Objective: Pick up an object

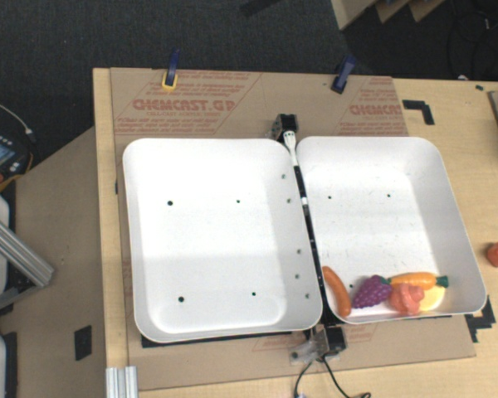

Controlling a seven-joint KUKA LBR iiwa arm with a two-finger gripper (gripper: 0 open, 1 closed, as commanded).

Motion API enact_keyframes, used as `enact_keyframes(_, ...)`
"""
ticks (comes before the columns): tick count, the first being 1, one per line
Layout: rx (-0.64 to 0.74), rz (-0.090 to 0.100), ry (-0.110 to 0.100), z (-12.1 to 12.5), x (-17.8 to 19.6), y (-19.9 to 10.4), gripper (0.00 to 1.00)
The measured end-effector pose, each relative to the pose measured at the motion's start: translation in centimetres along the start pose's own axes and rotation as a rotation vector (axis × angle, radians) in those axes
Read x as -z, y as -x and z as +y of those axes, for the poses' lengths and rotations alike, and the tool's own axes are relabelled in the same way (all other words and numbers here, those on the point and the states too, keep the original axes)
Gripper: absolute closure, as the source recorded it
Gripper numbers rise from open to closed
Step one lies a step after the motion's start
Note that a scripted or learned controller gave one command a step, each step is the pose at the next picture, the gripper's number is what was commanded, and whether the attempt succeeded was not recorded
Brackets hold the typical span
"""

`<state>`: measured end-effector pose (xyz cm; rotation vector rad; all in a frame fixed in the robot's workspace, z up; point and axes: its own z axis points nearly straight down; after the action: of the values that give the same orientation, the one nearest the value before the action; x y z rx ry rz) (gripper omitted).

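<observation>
Toy food, four pieces, clustered in the near corner of the right bin [415, 164], all against the front wall. From the divider outward: an orange sausage-like piece [336, 291] lying slanted beside the inner wall; a purple grape bunch [372, 291] just beside it; a pink-red piece [406, 298] touching the grapes; an orange carrot [417, 279] with a green tip lying across the top of the pink piece, and a sliver of yellow at the far end that I cannot identify. Left bin [207, 164] has only bare floor with small dark dots. One small red object [495, 254] sits on the desk [232, 94] outside the right bin, at the view's edge.

Judgement on the pick: the cluster is tight and hugs the wall, so a straight drop into the middle risks landing on two pieces at once or jamming against the rim. Best candidate looks like the sausage piece: it lies slightly apart from the rest, with free floor on its far side. I would align across its narrow width, come down from the open-floor side, and keep off the divider. The grapes are second choice, being lumpy and likely to slip.

Gripper: how wide it stands, or whether it has hold of anything, I cannot tell. Nothing in the pile looks lifted.
</observation>
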<state>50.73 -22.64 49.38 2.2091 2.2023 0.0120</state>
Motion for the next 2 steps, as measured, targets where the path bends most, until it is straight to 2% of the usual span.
enact_keyframes(1, 0.001, 0.017, -0.038, -3.5, -18.2, -0.5, 0.0)
enact_keyframes(2, 0.008, 0.003, 0.002, -2.7, 3.2, -4.4, 0.0)
